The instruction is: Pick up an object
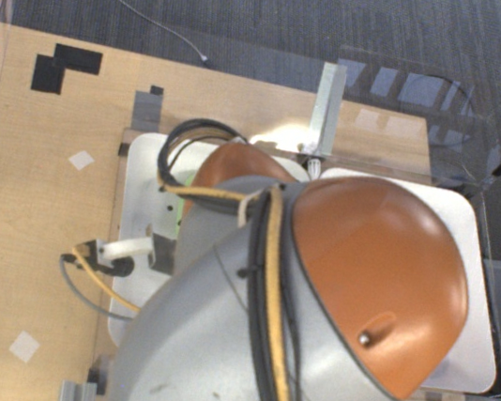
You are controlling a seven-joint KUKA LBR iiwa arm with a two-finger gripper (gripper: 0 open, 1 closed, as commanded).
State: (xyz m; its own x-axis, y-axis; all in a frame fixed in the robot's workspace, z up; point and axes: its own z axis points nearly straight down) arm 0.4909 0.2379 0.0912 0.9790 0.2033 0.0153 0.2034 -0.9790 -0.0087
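Gripper hidden beneath the arm's own bulk; cannot tell how it stands or whether it has anything. No loose object can be made out in either bin, since the arm covers most of both. Arm sits low over the left bin, its orange band large over the right bin. Black and yellow cables run along the grey casing, and a black loop arcs above the left bin's far edge. A white fitting with cables sticks out left over the wooden tabletop. Black tape marks lie at the far left.
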